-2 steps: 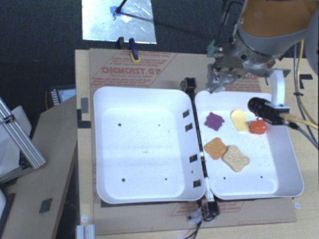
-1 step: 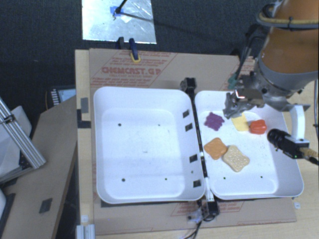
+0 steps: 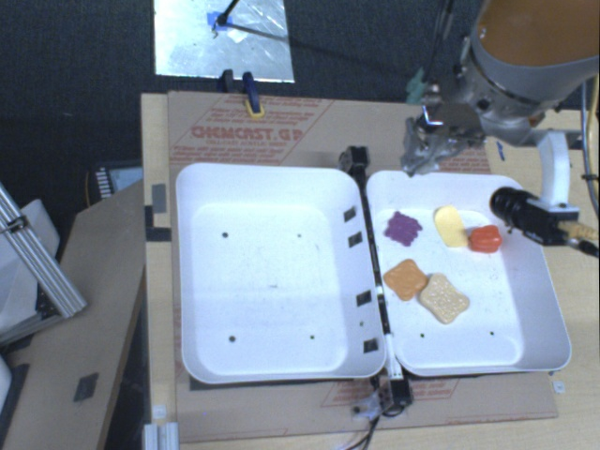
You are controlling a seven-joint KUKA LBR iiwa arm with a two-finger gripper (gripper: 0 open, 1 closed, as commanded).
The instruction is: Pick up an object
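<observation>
The table (image 3: 309, 120) carries two shallow white bins side by side, and the left bin (image 3: 267, 265) is the larger bare expanse, while the right bin (image 3: 525, 336) holds everything worth reaching for. The arm (image 3: 534, 26) hangs over the table's far right corner, its claw (image 3: 427, 153) poised just beyond the right bin's far rim, above no object; whether the claw is wide or narrow cannot be told from this slant. In the right bin, going down in size: a tan waffle-like piece (image 3: 442, 298) near the middle, touching or nearly touching an orange piece (image 3: 405, 277) beside the divider; a pale yellow piece (image 3: 450, 226) toward the far side with a red piece (image 3: 485, 239) just beside it; and a purple piece (image 3: 403, 228) near the far left corner of that bin. The purple piece looks the best choice, being closest to the claw and apart from its neighbours; a good descent would centre over it, straddling its narrower width, clear of the bin wall.
</observation>
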